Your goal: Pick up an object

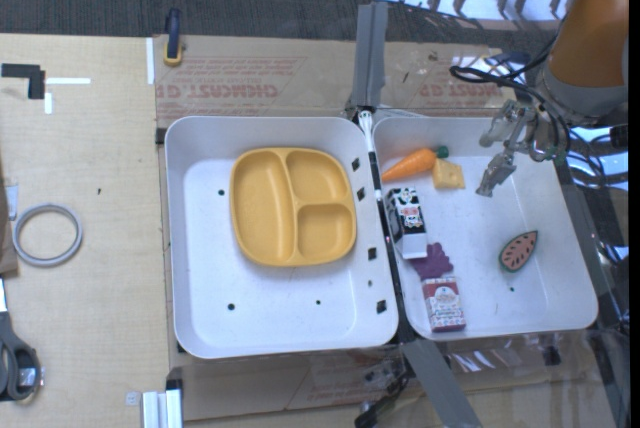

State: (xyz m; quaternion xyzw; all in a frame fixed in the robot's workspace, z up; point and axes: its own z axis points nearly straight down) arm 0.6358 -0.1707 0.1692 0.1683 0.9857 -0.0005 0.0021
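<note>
The loose pieces all sit in my right bin (570, 316) — carrot (412, 164) and cheese wedge (449, 175) near the far wall, milk carton (407, 219), purple grapes (434, 261) and a red box (444, 303) along the divider, watermelon slice (518, 250) alone — presumably scattered to give me separate targets, while the yellow divided plate (293, 206) fills the left bin (190, 296). My gripper (500, 166) hangs over the right bin's far side, just right of the cheese, fingers spread and holding nothing; my wrist comes in from the right, tipped downward.
</note>
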